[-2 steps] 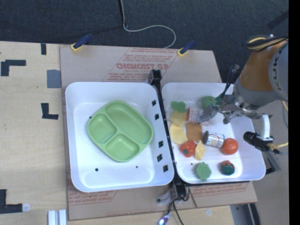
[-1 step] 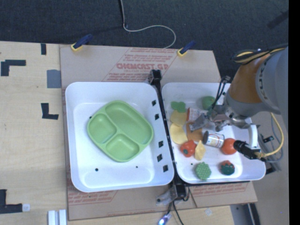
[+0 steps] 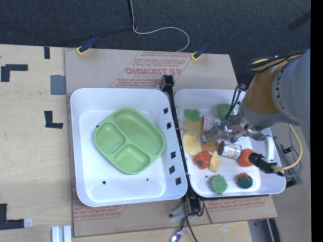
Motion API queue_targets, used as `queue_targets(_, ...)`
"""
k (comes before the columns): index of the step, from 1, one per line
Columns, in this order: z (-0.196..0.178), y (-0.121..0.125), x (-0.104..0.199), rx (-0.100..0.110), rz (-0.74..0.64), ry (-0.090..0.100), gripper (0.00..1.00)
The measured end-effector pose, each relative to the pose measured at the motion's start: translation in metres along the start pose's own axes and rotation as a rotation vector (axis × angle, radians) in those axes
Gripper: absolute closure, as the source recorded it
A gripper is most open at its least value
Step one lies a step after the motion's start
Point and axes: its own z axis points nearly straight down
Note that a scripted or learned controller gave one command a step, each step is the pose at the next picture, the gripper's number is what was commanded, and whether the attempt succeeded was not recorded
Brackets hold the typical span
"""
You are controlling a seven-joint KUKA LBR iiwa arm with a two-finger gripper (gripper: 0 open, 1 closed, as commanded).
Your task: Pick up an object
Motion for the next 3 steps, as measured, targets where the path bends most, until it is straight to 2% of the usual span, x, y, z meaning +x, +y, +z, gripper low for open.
queue_targets(1,-0.012,0.001,0.001,-0.003,-0.001,0.001,1.0)
queue_targets(2,-0.073,0.004,0.007,-0.006,0.0,0.0,1.0)
queue_targets(3,-0.118,0.01,0.012,-0.005,0.0,0.0,1.0)
